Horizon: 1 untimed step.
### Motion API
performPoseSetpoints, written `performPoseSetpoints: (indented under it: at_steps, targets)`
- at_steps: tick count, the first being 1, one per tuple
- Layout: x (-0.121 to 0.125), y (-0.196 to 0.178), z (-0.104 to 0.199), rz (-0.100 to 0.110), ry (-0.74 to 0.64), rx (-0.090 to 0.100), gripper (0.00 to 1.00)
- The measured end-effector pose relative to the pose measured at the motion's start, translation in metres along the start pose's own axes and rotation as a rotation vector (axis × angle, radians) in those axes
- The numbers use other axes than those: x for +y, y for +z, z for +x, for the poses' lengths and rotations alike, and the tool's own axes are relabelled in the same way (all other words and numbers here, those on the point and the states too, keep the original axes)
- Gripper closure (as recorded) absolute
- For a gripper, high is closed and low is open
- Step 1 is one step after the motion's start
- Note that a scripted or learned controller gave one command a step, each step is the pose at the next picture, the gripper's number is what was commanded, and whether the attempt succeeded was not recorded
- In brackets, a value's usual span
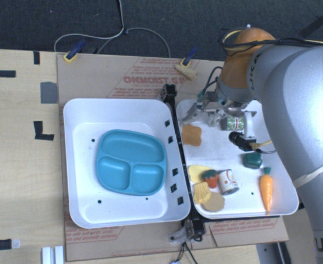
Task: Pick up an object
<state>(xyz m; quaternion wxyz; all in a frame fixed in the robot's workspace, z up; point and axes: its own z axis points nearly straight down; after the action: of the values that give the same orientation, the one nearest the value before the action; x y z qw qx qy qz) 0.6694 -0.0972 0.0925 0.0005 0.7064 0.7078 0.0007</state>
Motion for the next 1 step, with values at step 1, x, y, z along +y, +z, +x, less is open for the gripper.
performPoseSetpoints:
  at_steps: [1]
  targets:
    - [-0.0557, 0.0057, -0.0059, -0.004, 0.002, -0.003, 0.00]
